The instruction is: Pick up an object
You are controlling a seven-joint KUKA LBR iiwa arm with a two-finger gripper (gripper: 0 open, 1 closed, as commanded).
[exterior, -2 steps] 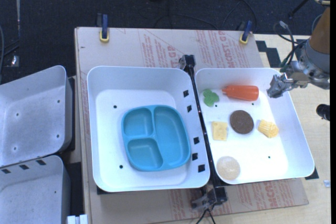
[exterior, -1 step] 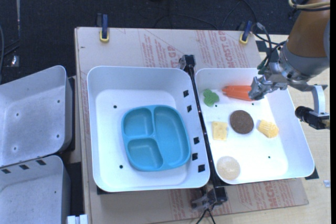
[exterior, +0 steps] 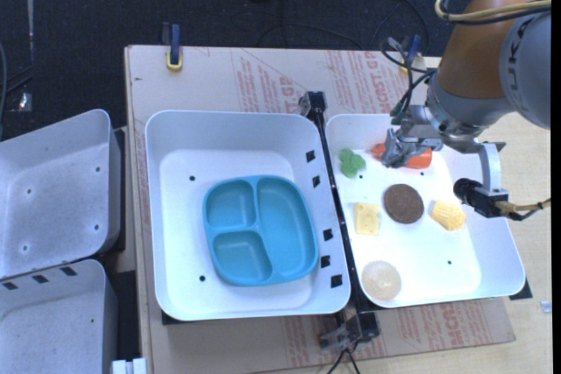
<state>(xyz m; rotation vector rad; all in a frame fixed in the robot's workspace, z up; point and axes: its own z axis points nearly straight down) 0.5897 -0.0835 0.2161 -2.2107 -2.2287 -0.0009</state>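
We have the tool (exterior: 403, 151) low over the orange piece (exterior: 419, 159) at the far edge of the right bin (exterior: 500, 276), directly beneath it, though whether it grips we cannot tell.

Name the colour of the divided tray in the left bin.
Light blue tray, seen clearly in the camera view.

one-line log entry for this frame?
gripper: low in right bin, over orange item | grasp: unconfirmed | blue tray: left bin
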